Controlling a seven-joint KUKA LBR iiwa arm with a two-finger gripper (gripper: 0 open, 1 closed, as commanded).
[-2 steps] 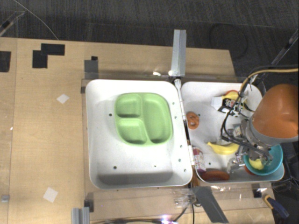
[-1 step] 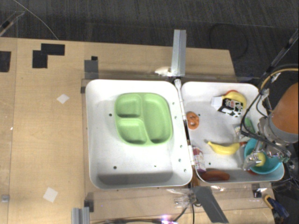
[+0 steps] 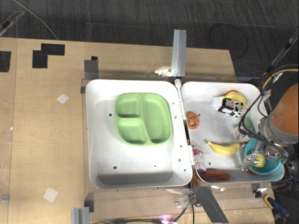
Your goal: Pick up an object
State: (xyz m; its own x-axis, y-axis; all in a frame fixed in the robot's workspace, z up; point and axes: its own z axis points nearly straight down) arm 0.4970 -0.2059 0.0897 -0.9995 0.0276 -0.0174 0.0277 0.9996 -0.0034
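My gripper (image 3: 256, 158) hangs low over the bottom right corner of the right bin (image 3: 212, 90), above a blue bowl (image 3: 271, 168). A small yellow-green thing (image 3: 260, 160) sits right at the gripper's tip, inside the bowl; whether it is held is unclear. A banana (image 3: 223, 147) lies just left of the gripper. Near the bin's front edge is a dark red sausage (image 3: 216, 175). An orange round thing (image 3: 192, 119) rests by the left wall. A yellow object with a black-and-white label (image 3: 231, 102) is at the back.
The left bin (image 3: 98, 125) holds a green divided plate (image 3: 142, 118). A pinkish packet (image 3: 198, 157) lies against the right bin's left wall. Cables (image 3: 252, 111) trail from the arm (image 3: 285, 113) across the right bin's far right side.
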